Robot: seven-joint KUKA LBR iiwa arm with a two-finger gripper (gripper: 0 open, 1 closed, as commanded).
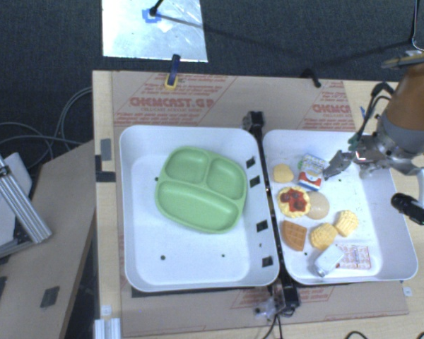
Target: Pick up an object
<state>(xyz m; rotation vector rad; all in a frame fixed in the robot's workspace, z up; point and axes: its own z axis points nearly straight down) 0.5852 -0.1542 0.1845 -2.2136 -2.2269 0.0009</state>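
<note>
Presently, our hand point(337, 165) low over right bin point(399, 224), beside upright small carton point(311, 171); grip state indiscernible.

Green divided plate point(201, 189) in left bin point(138, 210); toy foods point(324, 221) fill right bin point(403, 249).

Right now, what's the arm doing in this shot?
The arm reaches in from the right, with its gripper low over the right bin, beside a small carton. Nothing shows between its fingers, so no pick so far. The toy food sits clustered in that bin: a little pizza, corn pieces, a waffle, a white packet. The left bin holds a green divided plate, untouched.
</note>
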